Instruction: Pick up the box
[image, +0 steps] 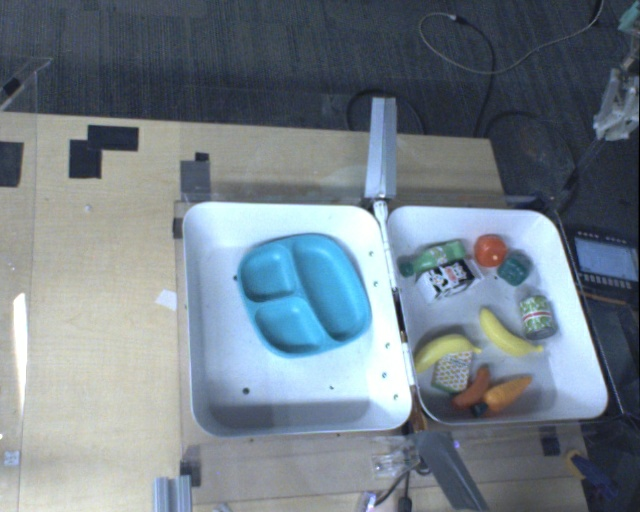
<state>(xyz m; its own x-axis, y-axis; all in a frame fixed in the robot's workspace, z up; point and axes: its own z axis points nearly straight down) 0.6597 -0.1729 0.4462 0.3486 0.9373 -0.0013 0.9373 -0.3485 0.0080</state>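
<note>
The box (451, 373) lies at six o'clock in the right bin (585, 345), touching a yellow banana (443, 350) and a carrot (497, 391). The claw's state cannot be told.

A pale wooden counter (90, 330) is filling most of the scene, its far edge running against a dark grey carpeted floor (250, 45). Black tape patches (100, 148) are sitting near the counter's far left corner. A thin cable (480, 55) is looping over the floor beyond the counter's far right corner. A metal bracket (380, 150) is standing upright at the far edge. Soft, even light is falling across everything.
</note>
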